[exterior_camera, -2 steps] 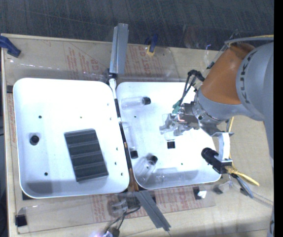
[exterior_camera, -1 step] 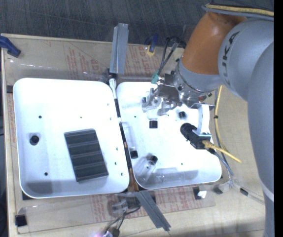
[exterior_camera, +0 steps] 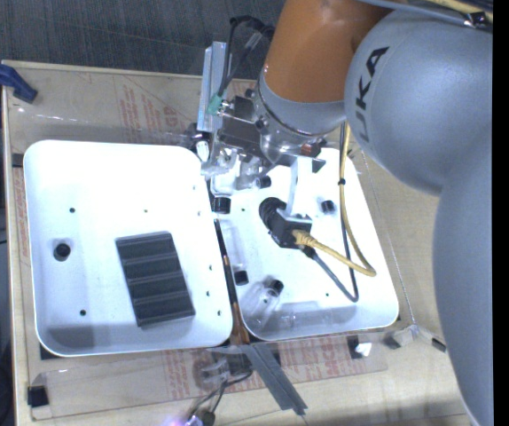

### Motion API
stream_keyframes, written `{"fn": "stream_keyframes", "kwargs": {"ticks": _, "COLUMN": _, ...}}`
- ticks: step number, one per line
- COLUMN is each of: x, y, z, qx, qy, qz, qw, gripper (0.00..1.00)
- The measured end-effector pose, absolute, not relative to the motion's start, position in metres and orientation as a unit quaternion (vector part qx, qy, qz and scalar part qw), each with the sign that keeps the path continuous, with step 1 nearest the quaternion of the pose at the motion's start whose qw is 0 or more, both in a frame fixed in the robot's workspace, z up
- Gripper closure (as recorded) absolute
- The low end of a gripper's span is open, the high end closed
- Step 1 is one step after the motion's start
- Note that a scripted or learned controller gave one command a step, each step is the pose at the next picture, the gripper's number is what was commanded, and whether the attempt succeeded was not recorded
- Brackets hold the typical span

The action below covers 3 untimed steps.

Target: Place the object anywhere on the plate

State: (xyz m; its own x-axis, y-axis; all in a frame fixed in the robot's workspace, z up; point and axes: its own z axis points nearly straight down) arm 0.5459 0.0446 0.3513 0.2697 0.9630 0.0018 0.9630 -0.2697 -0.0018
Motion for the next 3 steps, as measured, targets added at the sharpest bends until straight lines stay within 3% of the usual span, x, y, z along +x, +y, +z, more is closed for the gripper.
{"fn": "stream_keyframes", "kwargs": {"ticks": 1, "x": 0.492, "y": 0.108, "z": 0.281, "qx": -0.732, "qy": -0.681, "qz": 0.0024, "qw": 0.001, "gripper": 1.00}}
{"fn": "stream_keyframes", "kwargs": {"ticks": 2, "x": 0.570, "y": 0.149, "z": 0.289, "qx": -0.741, "qy": -0.671, "qz": 0.0017, "qw": 0.001, "gripper": 1.00}}
{"fn": "stream_keyframes", "kwargs": {"ticks": 3, "x": 0.477, "y": 0.158, "z": 0.208, "qx": -0.732, "qy": -0.681, "qz": 0.0039, "qw": 0.002, "gripper": 1.00}}
